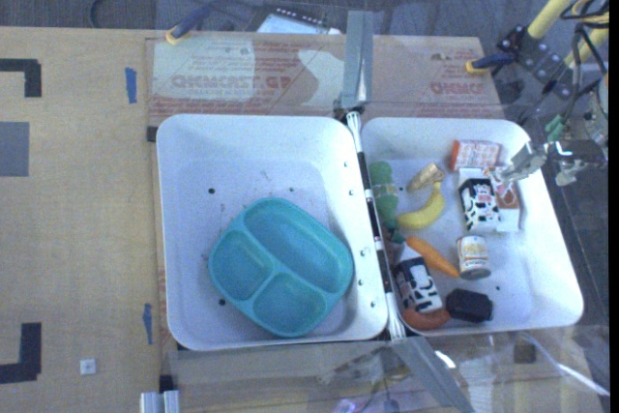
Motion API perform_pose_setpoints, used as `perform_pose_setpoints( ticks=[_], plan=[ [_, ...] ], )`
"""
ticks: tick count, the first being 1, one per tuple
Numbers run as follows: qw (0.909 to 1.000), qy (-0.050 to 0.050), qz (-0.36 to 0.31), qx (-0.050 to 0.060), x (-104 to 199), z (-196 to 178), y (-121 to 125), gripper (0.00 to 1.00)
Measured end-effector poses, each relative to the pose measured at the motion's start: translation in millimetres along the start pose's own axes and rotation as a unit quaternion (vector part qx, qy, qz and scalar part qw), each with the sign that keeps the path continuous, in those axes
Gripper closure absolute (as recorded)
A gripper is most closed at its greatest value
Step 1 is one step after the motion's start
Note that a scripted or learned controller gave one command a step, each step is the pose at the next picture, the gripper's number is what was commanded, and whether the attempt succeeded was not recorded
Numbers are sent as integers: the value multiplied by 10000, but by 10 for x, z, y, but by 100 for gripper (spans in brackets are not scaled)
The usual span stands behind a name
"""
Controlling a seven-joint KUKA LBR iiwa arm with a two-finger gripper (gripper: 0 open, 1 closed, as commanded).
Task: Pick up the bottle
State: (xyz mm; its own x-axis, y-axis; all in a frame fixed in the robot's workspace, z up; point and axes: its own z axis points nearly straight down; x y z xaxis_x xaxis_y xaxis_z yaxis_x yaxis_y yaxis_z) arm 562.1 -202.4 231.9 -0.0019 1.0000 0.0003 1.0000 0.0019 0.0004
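- Left bin: teal divided plate.
- Right bin: cow-patterned bottle lies at its left wall, orange carrot just beside, banana above.
- Gripper over the right bin's upper right; grip state: cannot tell.

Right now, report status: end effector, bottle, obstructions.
End effector over right bin's far side, by the orange box. Cow-print bottle at near left, not gripped. Carrot close beside it.
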Motion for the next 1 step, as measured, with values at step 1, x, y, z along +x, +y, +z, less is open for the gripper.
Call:
perform_pose_setpoints(
  ticks=[1],
  plan=[
    [10000, 0, 0, 0, 0, 0, 0, 0]
  ],
)
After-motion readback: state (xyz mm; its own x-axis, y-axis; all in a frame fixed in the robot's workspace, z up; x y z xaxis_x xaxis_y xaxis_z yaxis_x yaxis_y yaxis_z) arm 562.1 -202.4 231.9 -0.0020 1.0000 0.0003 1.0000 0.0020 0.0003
